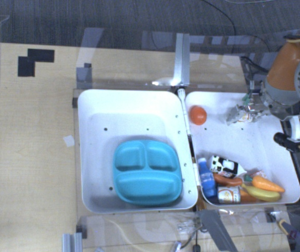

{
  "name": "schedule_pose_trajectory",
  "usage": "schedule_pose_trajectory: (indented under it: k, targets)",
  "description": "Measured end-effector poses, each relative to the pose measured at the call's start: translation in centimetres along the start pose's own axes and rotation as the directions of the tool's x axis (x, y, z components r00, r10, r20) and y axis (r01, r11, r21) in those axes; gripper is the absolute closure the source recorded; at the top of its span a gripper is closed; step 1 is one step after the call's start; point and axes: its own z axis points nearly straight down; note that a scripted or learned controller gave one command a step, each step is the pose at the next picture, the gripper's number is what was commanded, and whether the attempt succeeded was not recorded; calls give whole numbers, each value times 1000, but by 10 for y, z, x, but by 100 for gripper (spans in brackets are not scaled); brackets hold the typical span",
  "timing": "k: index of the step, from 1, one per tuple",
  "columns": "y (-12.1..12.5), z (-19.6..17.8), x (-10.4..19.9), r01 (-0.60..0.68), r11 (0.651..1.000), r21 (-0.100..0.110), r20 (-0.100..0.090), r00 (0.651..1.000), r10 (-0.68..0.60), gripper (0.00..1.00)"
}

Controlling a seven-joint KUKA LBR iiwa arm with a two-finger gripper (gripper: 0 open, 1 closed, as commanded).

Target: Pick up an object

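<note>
The worktop is a pale wood-toned surface seen from above at a slant, with dark carpeted floor beyond its far edge. Two shallow white bins rest on it side by side, their inner rims touching: the left bin and the right bin. A metal bracket stands upright at the far end of the seam between them. Black block-shaped markings lie flat on the worktop near its far left edge, well apart from the bins. A small pale tag sits on the surface just left of the left bin.
</note>
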Motion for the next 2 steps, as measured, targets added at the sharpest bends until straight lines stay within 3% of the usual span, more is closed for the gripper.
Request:
schedule_pose_trajectory:
  k: [1,2]
  targets:
    - [3,-13,1,5,1000,-7,3,1000,-5,100]
    - [23,-104,42,146,989,-1,-1,989,-146,100]
